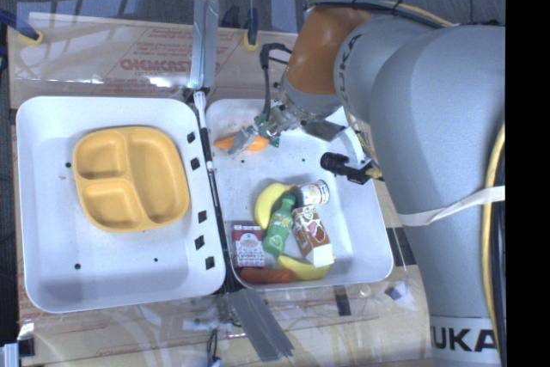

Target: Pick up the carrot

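The carrot (243, 143) is small and orange and lies on the floor of the right bin (361, 262), near its far-left corner. My gripper (261, 130) hangs right over the carrot's right end, close to it or touching it. The grey arm with its orange band (322, 56) comes down from the right and covers the bin's far-right part. Part of the carrot is hidden beneath the gripper.
A yellow divided plate (129, 178) lies in the left bin (43, 271). Near the right bin's front sit a banana (269, 200), a green bottle (279, 229), a small jar (314, 193), a red box (248, 246), a carton (312, 238) and a second banana (302, 270).
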`<state>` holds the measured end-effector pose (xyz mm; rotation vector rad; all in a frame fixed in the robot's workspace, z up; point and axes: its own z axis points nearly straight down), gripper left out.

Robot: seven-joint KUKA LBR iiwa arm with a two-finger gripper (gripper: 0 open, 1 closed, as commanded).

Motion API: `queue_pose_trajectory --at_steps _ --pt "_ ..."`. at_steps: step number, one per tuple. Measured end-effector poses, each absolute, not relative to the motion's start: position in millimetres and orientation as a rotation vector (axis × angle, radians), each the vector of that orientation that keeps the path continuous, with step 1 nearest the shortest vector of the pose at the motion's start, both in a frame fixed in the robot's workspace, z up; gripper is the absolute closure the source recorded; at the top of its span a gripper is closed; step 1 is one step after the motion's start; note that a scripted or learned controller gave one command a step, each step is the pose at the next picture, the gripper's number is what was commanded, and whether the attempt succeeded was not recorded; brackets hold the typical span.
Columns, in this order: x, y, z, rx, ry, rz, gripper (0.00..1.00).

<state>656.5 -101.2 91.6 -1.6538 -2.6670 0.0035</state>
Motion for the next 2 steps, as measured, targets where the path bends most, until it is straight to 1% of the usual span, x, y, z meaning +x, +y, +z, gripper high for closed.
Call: queue_pose_trajectory --at_steps 1,2 --pt "657.5 -103 104 -1.654 -2.672 0.008 1.00" --pt "638.4 -100 184 -1.741 -2.616 0.002 1.00"
